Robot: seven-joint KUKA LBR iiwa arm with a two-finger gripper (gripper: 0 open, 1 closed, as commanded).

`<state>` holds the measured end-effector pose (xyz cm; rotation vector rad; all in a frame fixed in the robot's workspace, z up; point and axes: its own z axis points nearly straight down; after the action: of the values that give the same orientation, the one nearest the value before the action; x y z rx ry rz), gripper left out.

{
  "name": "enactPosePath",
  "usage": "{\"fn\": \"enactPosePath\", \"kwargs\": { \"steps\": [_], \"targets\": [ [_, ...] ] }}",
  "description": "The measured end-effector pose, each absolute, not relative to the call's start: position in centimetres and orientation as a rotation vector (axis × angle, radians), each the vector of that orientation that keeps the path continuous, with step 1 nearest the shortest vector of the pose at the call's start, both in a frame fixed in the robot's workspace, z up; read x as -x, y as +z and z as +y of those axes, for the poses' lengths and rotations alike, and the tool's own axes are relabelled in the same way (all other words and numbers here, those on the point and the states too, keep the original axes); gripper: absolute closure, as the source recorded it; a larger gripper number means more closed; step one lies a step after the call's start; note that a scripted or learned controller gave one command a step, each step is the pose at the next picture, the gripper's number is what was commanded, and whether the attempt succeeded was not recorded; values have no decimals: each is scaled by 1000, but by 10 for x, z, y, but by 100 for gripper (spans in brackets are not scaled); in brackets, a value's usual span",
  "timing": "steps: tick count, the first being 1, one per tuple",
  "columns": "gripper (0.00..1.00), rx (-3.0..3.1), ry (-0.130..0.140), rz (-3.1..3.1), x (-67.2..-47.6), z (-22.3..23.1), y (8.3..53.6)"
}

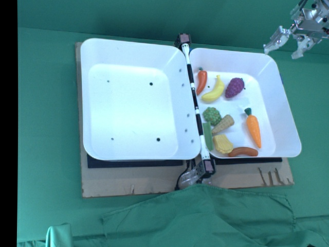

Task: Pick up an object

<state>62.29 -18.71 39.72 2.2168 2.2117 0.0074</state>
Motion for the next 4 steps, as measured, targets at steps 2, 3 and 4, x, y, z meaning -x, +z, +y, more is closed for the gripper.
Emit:
{"fn": "enactPosePath", "kwargs": {
  "steps": [2,3,4],
  "targets": [
    [0,-2219,3,2213,-631,-187,417],
    [0,-2220,3,2212,-631,-187,417],
    [0,-2219,2,2212,-644,-187,420]
  ]
}}
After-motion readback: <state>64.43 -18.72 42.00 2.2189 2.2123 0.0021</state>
